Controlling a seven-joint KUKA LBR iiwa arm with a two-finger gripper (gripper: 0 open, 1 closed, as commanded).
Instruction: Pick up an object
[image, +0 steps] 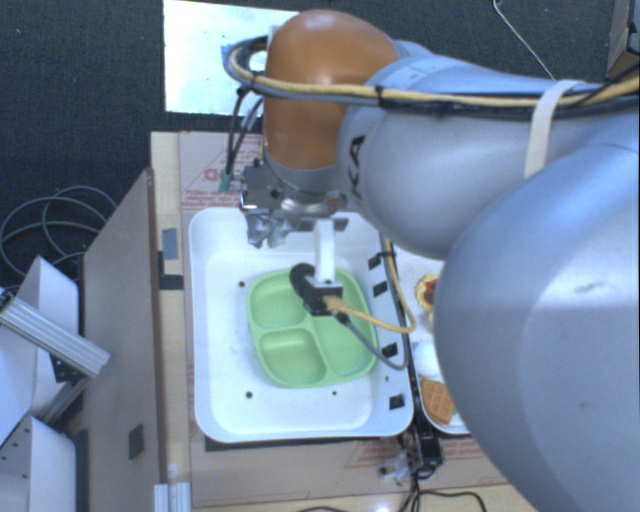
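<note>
Hovering: claw above green tray, nothing held.

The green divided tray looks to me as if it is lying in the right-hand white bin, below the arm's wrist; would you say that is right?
Not quite: the camera view shows the green divided tray lying in the left-hand white bin, not the right-hand one. It does lie below the arm's wrist, as you say.

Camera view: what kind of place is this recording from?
Probably a robotics lab bench: a grey arm reaches over a shallow white bin holding a green divided tray, with loose cables beside it.
</note>
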